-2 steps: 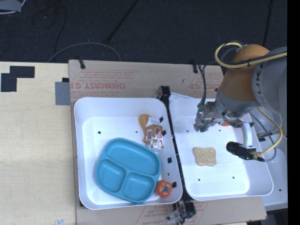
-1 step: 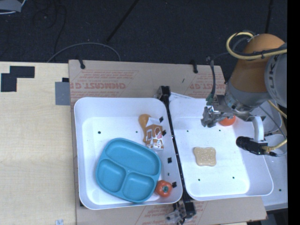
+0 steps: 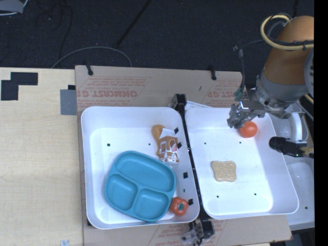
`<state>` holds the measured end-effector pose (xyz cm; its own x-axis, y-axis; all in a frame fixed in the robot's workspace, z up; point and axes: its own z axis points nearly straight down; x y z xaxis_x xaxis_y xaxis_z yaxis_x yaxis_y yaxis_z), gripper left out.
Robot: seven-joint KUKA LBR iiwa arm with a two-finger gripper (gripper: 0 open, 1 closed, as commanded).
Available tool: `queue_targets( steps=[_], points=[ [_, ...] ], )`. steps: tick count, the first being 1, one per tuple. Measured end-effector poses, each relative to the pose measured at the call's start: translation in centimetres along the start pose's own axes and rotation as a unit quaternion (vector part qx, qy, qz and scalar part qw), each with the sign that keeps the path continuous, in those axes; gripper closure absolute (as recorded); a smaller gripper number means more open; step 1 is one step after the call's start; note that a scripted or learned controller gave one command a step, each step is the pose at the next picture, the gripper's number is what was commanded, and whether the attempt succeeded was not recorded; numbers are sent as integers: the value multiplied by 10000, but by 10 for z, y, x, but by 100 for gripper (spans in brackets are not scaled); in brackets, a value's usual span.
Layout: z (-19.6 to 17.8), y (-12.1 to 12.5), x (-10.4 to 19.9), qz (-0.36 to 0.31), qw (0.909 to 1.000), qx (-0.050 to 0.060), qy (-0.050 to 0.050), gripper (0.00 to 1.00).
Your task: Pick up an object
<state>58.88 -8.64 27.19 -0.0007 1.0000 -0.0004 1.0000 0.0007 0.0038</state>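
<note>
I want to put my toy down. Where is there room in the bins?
The right bin has bare floor left of the tomato and all around the flat cracker. The left bin is crowded: the blue tray, a snack packet and another tomato.

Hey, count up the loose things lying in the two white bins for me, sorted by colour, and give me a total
Red-orange: 2, a tomato by the gripper in the right bin, and another tomato in the left bin.
Blue: 1, the divided plate.
Tan: 2, the flat cracker and the brown piece.
White printed: 1, the small packet.
Total: 6
</note>
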Motion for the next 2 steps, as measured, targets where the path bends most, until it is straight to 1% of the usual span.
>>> queue_targets(
  steps=[1, 2],
  points=[
    [2, -13, 40, -9, 10000, 39, 7, 100],
    [2, -35, 88, -19, 10000, 43, 12, 100]
  ],
)
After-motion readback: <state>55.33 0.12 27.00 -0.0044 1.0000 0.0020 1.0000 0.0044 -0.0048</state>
